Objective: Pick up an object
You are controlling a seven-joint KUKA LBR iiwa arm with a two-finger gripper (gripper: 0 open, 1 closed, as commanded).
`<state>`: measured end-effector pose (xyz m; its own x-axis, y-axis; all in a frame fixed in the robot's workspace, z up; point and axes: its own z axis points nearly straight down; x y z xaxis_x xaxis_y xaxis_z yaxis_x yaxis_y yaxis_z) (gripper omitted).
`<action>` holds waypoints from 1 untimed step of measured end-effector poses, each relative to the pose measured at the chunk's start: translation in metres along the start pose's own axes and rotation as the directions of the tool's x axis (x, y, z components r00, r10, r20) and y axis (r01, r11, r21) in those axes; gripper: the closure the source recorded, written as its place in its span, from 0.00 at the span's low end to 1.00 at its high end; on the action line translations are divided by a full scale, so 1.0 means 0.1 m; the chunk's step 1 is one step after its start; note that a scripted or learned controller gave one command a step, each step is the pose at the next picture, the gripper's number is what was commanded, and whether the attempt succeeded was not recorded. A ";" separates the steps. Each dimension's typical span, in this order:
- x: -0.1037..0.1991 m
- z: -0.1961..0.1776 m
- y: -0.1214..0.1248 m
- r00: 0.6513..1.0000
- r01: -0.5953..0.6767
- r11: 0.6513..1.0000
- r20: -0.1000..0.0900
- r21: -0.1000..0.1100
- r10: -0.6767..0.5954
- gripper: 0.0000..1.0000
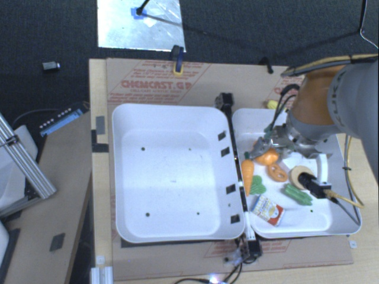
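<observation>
Toys lie in the right bin (340, 220): a small packet (267, 210) nearest at six o'clock, a green pod (297, 194) beside it, then a carrot (247, 170) by the left wall. Beyond, at twelve o'clock, the gripper (265, 148) sits low over an orange ball (269, 157); its opening I cannot tell. The left bin (172, 170) sits beside.

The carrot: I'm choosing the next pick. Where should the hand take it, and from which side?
Probably across the carrot's orange body, from above. It lies flat beside the divider between the bins, its green top toward the near rim, so a side approach looks cramped.
</observation>
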<state>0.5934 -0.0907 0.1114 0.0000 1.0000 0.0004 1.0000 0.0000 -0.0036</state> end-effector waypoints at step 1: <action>0.73 -0.78 0.21 1.000 0.012 1.000 -0.002 -0.014 -0.012 0.00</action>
<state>0.6144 -0.0180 0.1898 -0.0121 0.9999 0.0027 0.9999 0.0120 0.0102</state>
